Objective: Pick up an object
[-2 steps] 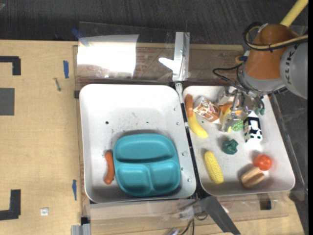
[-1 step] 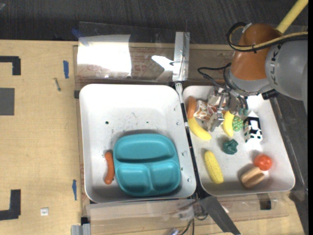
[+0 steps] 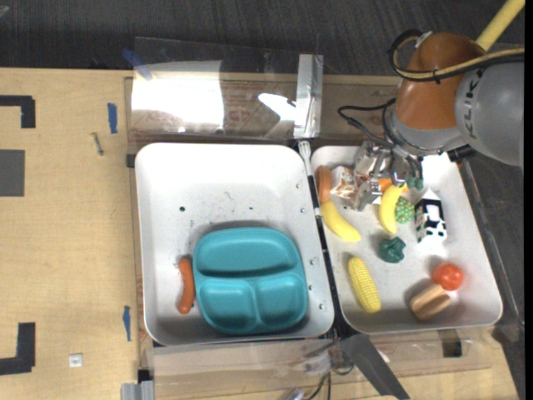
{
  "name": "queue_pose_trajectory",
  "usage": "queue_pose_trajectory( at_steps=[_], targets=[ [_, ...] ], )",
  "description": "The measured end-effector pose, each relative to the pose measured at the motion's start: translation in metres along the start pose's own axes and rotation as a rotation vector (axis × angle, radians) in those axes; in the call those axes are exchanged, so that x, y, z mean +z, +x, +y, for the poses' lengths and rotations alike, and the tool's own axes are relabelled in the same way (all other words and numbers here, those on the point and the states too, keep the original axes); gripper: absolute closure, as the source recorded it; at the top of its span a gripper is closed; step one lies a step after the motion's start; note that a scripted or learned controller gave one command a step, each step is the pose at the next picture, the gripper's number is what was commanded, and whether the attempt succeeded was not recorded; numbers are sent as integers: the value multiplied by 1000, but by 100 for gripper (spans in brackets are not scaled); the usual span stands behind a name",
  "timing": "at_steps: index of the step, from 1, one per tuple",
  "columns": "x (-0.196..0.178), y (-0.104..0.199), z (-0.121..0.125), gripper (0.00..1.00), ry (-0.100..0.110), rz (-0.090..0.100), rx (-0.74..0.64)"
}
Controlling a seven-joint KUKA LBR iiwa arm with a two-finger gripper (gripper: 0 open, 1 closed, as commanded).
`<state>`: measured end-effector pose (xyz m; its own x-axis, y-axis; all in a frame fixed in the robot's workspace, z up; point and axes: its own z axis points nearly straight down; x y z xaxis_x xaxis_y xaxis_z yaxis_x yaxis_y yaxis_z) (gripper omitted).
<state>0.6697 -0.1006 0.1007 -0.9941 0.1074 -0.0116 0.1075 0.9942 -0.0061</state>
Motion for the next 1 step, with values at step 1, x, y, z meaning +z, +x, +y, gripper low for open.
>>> queue_pose_trajectory(
  at_steps=[1],
  targets=[
    [-146,17,44,100,-8,-9,-31]
  ],
)
